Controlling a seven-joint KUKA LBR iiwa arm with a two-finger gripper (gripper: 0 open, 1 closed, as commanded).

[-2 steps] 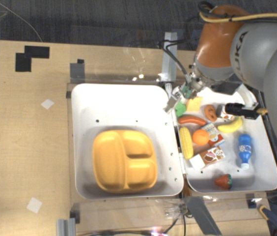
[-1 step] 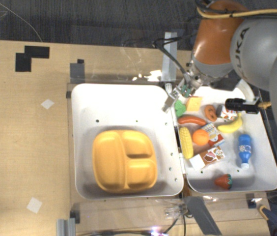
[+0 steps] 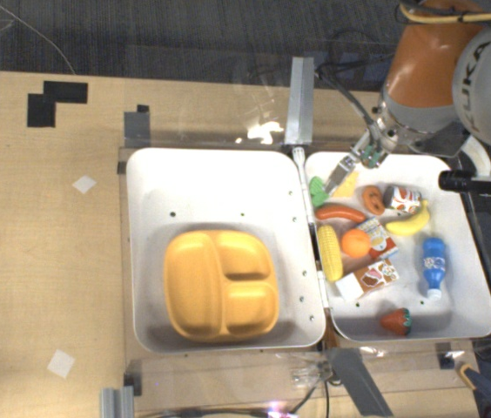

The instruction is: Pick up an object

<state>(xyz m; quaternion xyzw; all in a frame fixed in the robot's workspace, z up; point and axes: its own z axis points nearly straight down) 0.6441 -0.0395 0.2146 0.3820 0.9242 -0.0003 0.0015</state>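
Wooden desk [image 3: 45,259] carries two white bins; tool [image 3: 350,171] hangs over the right bin [image 3: 480,294], far-left corner; can't tell how wide it's set. Toy food sits just below it: sausage [image 3: 339,212], orange [image 3: 355,243], corn [image 3: 329,251], banana [image 3: 409,223], blue bottle [image 3: 433,266]; yellow tray [image 3: 221,282] well off to its left in the left bin [image 3: 154,190].

arm [image 3: 463,68] cropped at right edge, pincer [image 3: 346,172] fingers indistinct

Grey arm [image 3: 480,68] with orange band enters from upper right; gripper [image 3: 350,171] points down-left, low.
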